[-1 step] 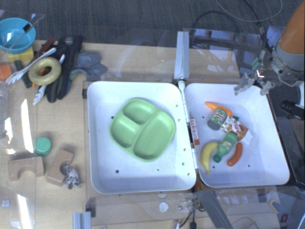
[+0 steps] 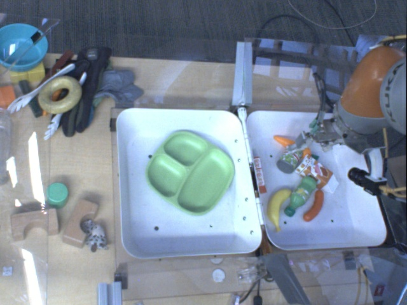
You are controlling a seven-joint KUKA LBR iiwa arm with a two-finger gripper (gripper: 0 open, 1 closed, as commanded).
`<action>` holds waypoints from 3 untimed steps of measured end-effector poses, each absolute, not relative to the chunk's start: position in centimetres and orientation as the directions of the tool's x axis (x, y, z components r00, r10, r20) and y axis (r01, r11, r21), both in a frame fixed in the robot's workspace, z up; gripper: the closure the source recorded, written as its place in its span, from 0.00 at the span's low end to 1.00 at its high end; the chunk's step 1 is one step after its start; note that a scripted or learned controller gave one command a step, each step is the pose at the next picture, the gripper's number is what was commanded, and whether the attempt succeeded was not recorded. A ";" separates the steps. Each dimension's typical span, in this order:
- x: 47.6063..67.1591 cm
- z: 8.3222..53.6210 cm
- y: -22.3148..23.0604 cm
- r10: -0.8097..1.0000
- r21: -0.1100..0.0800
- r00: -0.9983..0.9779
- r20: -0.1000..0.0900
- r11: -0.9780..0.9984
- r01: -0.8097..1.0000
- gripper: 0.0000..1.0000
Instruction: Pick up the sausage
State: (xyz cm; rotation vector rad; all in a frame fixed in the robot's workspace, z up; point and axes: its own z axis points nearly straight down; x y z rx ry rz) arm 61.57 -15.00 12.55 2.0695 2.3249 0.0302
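The sausage (image 2: 313,206), a short red-orange link, lies in the right bin (image 2: 356,234) near its front, just right of a green bottle (image 2: 299,196). My gripper (image 2: 316,132) hangs over the back of the same bin, beside an orange carrot (image 2: 284,140), well behind the sausage and apart from it. The grey wrist and the orange band reach in from the right edge.
A grey can (image 2: 289,162), a printed snack packet (image 2: 313,169) and a banana (image 2: 276,207) crowd the right bin's left half. The left bin (image 2: 133,221) holds a green divided plate (image 2: 191,171). Toys and tools lie on the bench at left.
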 end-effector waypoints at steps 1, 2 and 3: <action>55.5 9.1 -19.2 0.897 0.012 -0.441 -0.010 0.441 0.897 0.00; 51.7 9.0 -20.5 0.887 0.012 -0.462 -0.011 0.462 0.887 0.00; 57.2 12.6 -13.6 0.950 0.008 -0.311 -0.003 0.311 0.950 0.00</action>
